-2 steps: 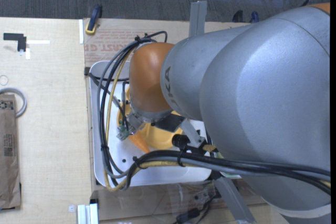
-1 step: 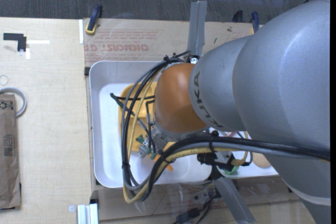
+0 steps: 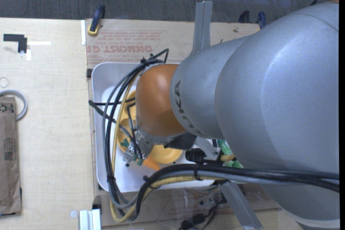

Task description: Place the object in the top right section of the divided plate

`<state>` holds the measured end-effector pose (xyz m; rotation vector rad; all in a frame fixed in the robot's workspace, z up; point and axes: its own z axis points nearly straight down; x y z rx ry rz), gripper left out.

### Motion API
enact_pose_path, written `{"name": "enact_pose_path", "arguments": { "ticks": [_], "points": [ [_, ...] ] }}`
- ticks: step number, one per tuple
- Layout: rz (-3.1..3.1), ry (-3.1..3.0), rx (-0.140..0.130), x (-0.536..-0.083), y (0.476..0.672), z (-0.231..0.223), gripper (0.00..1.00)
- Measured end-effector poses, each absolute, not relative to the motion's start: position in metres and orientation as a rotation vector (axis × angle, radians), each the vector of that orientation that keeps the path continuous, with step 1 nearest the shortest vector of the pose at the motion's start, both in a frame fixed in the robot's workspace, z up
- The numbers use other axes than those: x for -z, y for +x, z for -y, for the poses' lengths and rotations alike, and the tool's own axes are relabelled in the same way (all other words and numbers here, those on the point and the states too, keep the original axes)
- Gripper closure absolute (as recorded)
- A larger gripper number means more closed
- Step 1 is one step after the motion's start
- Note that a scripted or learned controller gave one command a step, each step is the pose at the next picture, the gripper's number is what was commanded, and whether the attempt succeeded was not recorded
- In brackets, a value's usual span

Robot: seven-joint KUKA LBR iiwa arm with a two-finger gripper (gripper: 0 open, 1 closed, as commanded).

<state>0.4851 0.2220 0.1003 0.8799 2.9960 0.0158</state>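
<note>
The grey arm with its orange band (image 3: 156, 99) hangs low over the white bin (image 3: 102, 116) and covers most of it. Under the band, parts of a yellow divided plate (image 3: 163, 155) show, with another sliver of it at the bin's left. The gripper (image 3: 132, 149) points down at the plate's left part, and only its metal base is visible below the wrist. A small orange piece (image 3: 152, 165) lies at the plate's near edge. The plate's sections are hidden by the arm.
Green and orange items (image 3: 225, 151) peek out beside the arm to the right of the plate. Black and yellow cables (image 3: 116, 116) loop along the bin's left side. A brown paper bag (image 3: 9, 153) lies on the wooden bench at far left. A blue-yellow clamp (image 3: 97, 20) sits behind the bin.
</note>
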Motion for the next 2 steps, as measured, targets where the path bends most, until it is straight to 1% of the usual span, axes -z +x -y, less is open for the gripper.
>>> {"name": "enact_pose_path", "arguments": {
  "ticks": [1,2],
  "points": [
    [-2.904,1.187,-0.019,-0.11,0.492,-0.207,1.0],
    [-2.971,0.909,-0.026,-0.107,0.491,-0.219,1.0]
  ]
}}
